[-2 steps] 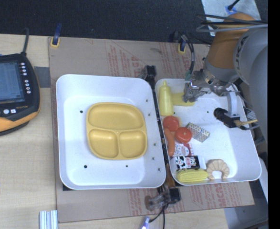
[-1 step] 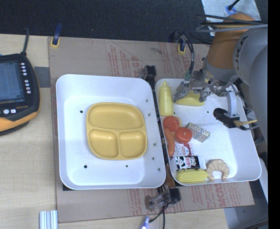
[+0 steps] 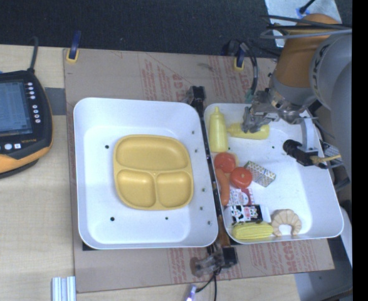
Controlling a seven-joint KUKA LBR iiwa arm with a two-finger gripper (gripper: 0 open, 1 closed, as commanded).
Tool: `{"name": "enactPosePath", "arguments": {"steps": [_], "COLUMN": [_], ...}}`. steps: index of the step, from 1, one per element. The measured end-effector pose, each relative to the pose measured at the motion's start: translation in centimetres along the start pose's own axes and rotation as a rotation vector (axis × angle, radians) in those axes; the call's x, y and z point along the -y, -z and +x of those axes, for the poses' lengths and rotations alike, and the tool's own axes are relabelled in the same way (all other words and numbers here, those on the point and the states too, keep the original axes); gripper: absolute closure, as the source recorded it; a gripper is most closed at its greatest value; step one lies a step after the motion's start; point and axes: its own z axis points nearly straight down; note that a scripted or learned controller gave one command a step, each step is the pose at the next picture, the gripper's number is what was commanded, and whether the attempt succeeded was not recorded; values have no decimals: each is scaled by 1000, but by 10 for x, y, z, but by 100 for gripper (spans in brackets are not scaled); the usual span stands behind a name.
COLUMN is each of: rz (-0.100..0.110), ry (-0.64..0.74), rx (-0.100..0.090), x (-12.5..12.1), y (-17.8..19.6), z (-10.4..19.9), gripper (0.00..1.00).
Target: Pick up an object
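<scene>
Right bin [image 3: 325, 196], claw [image 3: 254, 124] over yellow piece [image 3: 249, 131]

Over at the left edge sits a control tablet [image 3: 11, 121], screen lit, on the pale worktop [image 3: 27, 224]. Brown cardboard [image 3: 140, 74] lies beneath the bins, clamped by a blue clip [image 3: 74, 46] at upper left.

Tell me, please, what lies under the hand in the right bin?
A pale yellow item lies flat under the hand, beside the mustard bottle in the right bin. The hand covers its middle, so its full shape is hidden.
</scene>
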Motion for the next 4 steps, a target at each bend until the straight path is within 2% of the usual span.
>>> {"name": "enactPosePath", "arguments": {"steps": [1, 2, 3, 4], "rz": [0, -15, -5, -1], "ry": [0, -1, -4, 2], "rx": [0, -5, -11, -10], "x": [0, -5, -1, 61], "y": [0, -29, 2, -25], "z": [0, -40, -106, 4], "gripper": [0, 0, 0, 0]}}
